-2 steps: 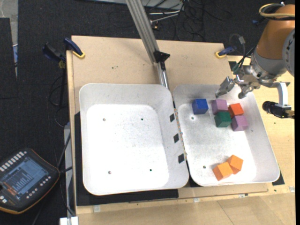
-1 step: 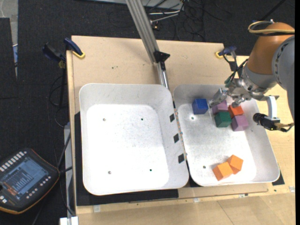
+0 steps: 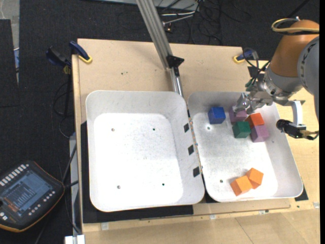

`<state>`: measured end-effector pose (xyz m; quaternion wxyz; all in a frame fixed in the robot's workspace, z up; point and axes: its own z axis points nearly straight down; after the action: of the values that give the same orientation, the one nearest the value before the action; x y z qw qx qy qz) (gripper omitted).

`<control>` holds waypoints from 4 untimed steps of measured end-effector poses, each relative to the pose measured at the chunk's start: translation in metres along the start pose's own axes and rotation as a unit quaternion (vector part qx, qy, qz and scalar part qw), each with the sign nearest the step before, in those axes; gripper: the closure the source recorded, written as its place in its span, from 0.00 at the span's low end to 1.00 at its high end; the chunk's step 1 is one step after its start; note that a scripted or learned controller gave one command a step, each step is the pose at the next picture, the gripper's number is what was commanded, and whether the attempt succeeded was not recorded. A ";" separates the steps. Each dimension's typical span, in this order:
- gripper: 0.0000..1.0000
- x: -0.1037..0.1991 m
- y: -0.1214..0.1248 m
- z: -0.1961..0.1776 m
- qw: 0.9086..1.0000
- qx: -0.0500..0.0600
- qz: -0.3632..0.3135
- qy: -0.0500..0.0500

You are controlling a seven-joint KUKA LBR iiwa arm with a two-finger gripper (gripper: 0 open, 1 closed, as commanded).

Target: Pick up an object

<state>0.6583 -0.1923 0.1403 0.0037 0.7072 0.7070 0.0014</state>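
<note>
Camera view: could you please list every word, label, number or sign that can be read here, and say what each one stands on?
None can be read.
The handheld pendant beside the bench has a lit screen with lines of text, too small and blurred to read.
The white bins, the blocks such as the blue one, and the arm show no legible markings.

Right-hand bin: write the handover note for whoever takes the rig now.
Gripper: low over the cluster at the back of the right-hand white bin; grip state unclear.
Cluster: purple block under the gripper, green cube, small orange block, second purple block.
Apart: blue cube; two orange blocks at the front.
Done: nothing visibly lifted.
Left: grasp and lift one object.
</note>
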 end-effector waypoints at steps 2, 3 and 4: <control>1.00 0.005 0.004 -0.116 1.000 0.000 -0.001 0.000; 1.00 0.006 0.004 -0.116 1.000 0.003 -0.001 0.001; 1.00 0.058 -0.013 -0.102 1.000 0.005 -0.003 0.002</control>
<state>0.6449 -0.1338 0.2424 -0.0018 0.7047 0.7095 -0.0006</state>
